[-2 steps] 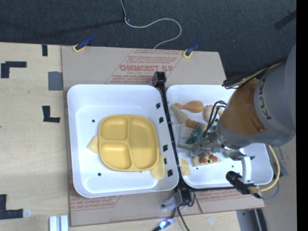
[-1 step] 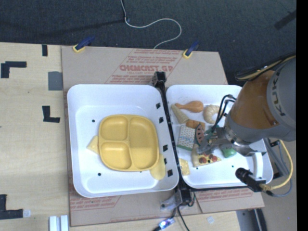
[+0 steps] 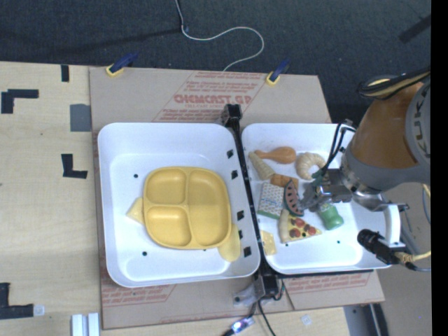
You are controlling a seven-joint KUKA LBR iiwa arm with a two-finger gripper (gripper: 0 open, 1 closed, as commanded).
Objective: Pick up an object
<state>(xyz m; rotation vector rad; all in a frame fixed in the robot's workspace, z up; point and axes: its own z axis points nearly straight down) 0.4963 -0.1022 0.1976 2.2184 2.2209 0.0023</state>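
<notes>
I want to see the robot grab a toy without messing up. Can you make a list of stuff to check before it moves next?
1. Claw is over the right bin, where the toys are: ok.
2. Something to grab lies close by: ok. The green toy and the watermelon slice sit right beside the claw.
3. A toy is already between the claw's fingers: cannot tell, the wrist hides them.
4. Toys have room around them: not ok. The pizza slice, watermelon slice and green toy crowd together.
5. The yellow divided plate in the left bin is out of the way: ok.
</notes>
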